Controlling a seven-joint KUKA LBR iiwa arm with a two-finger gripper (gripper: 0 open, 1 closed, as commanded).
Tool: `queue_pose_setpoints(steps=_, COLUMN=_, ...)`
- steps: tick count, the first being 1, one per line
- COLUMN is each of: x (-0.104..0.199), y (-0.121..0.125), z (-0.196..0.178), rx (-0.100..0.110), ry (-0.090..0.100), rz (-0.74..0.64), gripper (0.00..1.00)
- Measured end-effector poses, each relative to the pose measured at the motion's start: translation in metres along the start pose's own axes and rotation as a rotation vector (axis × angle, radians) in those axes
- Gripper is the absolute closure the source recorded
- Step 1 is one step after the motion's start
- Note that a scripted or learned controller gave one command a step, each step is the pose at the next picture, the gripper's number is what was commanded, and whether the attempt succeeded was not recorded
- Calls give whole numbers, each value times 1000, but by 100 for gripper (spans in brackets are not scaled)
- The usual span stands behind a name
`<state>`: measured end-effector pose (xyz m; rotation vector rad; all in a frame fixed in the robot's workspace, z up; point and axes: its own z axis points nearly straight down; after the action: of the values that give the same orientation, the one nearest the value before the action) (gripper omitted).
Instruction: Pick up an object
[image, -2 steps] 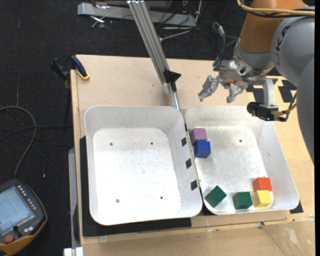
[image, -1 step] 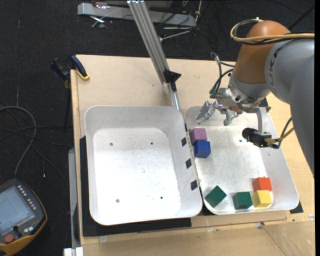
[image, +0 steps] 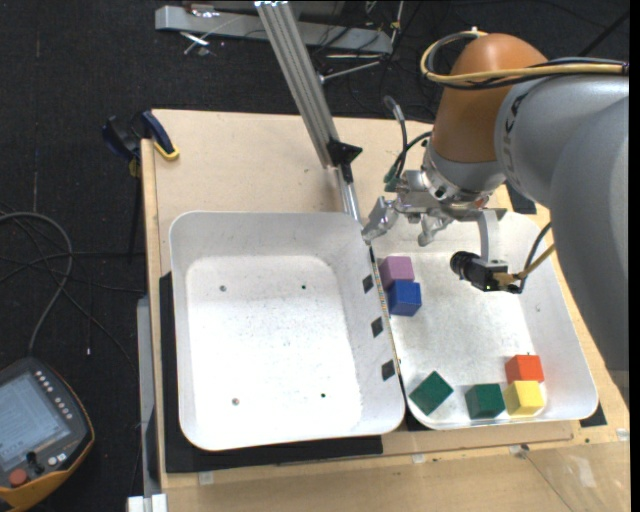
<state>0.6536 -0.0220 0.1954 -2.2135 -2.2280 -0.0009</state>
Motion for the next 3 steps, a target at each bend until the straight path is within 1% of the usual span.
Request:
queue_pose_setpoints(steps=1, x=54, y=25, z=0, rx=-4, ry=1, rz=-2, gripper=0)
queue_pose_setpoints(steps=2, x=-7, y=-6, z=0, rx=2, ry=-4, rz=14, gripper=0)
queue_pose_setpoints(steps=3, x=5, y=-38, z=0, rx=3, ry=-1, rz=8, gripper=0)
